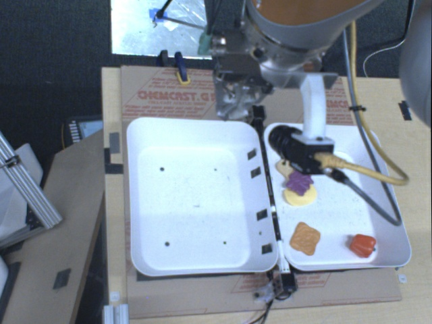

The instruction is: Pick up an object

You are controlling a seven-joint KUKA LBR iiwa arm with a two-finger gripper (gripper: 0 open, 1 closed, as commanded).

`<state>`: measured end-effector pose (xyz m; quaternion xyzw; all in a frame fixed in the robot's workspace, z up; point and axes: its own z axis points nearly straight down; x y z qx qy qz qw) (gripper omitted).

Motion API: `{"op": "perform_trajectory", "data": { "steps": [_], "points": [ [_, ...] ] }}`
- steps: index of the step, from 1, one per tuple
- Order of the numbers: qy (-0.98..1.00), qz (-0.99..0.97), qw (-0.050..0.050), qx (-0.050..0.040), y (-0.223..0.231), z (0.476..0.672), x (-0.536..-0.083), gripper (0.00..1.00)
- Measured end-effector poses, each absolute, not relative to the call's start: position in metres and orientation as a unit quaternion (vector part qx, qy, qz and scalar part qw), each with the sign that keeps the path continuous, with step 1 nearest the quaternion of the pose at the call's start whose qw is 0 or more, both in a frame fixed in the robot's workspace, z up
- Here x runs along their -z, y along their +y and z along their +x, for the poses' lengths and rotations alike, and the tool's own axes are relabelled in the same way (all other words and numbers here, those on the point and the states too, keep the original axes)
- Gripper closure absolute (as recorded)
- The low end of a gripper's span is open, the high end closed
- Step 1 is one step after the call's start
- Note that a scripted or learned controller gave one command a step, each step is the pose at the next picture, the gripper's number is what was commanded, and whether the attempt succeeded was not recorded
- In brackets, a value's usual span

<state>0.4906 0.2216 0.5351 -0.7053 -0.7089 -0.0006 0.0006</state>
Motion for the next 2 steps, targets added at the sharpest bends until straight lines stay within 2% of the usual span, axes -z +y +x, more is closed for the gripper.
{"op": "perform_trajectory", "data": {
  "steps": [2],
  "points": [
    [-0.709, -0.705, 0.000, 0.0009, 0.2339, 0.4863, -0.5350, 1.00]
  ]
}}
